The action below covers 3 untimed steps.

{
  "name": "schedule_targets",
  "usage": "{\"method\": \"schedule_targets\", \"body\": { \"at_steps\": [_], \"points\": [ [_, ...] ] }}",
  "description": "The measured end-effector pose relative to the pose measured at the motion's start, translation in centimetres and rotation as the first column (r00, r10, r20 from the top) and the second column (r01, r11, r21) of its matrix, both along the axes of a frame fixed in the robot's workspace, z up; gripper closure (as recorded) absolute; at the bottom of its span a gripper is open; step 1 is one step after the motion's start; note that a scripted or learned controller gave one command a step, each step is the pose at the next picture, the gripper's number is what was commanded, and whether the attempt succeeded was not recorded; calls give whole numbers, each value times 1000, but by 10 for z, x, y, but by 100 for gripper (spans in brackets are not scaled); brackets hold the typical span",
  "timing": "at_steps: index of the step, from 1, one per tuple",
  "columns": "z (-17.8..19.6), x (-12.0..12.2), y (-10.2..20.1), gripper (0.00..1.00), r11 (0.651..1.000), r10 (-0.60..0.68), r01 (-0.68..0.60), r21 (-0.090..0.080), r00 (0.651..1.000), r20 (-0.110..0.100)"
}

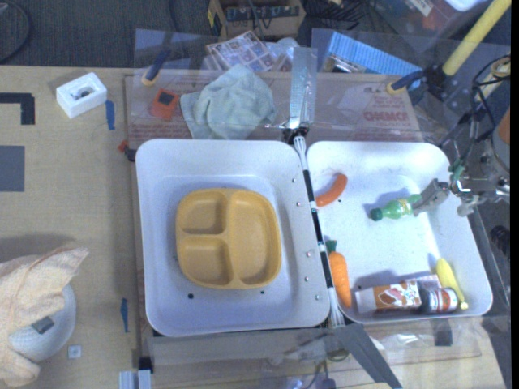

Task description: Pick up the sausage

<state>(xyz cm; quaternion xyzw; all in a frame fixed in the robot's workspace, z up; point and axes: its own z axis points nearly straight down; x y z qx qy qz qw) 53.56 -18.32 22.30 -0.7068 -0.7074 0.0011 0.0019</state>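
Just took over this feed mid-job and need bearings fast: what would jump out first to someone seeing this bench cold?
The yellow divided plate in the middle of the left bin grabs the eye first. In the right bin, the orange sausage lies near the upper left corner, with a carrot and a ketchup bottle along the near edge. The end effector sits by a green bottle at the right.

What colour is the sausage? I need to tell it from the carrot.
Reddish-orange, curved, seen in the camera view: the sausage.
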Motion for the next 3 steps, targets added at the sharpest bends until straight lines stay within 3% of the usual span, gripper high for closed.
{"method": "schedule_targets", "body": {
  "at_steps": [1,2,3],
  "points": [
    [-131,-27,0,0,1000,30,-30,0,1000,2],
    [-123,-28,-2,100,1000,27,-27,-1,1000,0],
    [51,4,-18,100,991,-132,132,-2,991,2]
  ]
}}
